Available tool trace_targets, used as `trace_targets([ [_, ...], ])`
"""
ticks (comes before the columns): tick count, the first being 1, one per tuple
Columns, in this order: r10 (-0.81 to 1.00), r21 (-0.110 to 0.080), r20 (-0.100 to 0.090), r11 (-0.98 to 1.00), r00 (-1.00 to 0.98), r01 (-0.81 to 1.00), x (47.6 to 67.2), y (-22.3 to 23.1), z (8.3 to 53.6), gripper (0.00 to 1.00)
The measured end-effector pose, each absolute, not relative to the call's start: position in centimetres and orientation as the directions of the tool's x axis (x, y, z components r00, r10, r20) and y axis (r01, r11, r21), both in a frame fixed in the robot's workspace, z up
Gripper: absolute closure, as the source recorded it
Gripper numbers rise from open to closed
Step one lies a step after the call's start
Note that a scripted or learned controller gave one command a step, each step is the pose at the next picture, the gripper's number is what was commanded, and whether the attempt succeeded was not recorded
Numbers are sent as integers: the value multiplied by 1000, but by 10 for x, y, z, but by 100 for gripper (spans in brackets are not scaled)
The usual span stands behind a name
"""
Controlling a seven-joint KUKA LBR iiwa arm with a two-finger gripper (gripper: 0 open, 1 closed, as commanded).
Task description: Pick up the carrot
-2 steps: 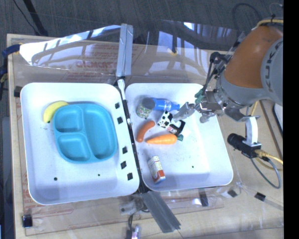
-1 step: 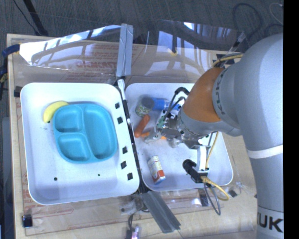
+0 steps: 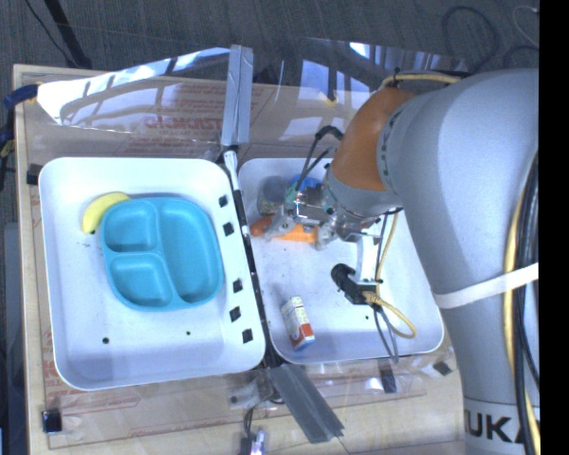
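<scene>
Claw (image 3: 299,218) over carrot (image 3: 286,232) in rt bin (image 3: 412,335), grip state unclear, carrot partly hidden.

A light wooden bench (image 3: 123,406) is seen from above at a slant. It is set on a dark grey floor (image 3: 171,17) of carpet-like texture, visible along the top and left of the view. Black cables (image 3: 52,12) are laid across the floor near the upper left corner. A clear plastic sheet (image 3: 152,93) is stood along the bench's far edge, and bright window-like reflections are carried on it. A grey metal bar (image 3: 235,98) is fixed upright at the middle of the far edge. Lighting is even and diffuse.
</scene>
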State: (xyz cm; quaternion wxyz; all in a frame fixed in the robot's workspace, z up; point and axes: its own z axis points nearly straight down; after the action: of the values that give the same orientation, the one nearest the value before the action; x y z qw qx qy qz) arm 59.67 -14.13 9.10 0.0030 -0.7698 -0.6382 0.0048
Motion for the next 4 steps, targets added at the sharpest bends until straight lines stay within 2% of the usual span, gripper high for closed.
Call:
trace_targets([
  [1, 926, -32, 8, 377, -377, 926, 628, -153, 87, 0],
  [2, 932, -50, 14, 362, -362, 931, 642, -142, 109, 0],
  [3, 997, -1, -1, 82, -82, 997, 648, -176, 159, 0],
  [4, 1000, -17, 2, -21, 21, 1000, 653, -208, 88, 0],
])
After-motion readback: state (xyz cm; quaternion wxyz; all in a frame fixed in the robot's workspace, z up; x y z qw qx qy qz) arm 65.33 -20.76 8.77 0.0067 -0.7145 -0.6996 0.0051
